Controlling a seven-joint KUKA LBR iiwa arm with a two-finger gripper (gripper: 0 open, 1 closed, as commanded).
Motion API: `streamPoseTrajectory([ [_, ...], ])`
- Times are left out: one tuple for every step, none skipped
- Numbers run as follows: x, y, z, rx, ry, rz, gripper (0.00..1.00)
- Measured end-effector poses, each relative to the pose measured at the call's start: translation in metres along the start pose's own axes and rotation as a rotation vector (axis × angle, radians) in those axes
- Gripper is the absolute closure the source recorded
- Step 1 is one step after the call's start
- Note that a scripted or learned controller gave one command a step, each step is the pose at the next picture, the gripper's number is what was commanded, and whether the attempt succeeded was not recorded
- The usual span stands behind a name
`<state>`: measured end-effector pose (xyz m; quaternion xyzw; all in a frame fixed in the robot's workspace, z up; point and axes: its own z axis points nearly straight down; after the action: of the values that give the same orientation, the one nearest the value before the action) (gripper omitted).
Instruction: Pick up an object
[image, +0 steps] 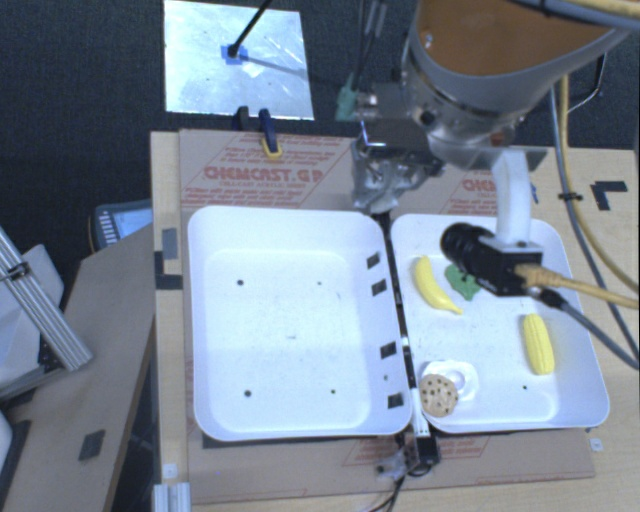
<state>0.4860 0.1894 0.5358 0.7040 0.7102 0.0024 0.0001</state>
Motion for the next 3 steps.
streamPoseTrajectory([
  [0.002, 0.000, 0.001, 0.001, -0.002, 0.003, 1.00],
  [-0.045, 0.034, 0.026, 0.003, -0.005, 0.013, 1.00],
  [-0.028, 0.042, -0.001, -0.002, -0.001, 0.005, 1.00],
])
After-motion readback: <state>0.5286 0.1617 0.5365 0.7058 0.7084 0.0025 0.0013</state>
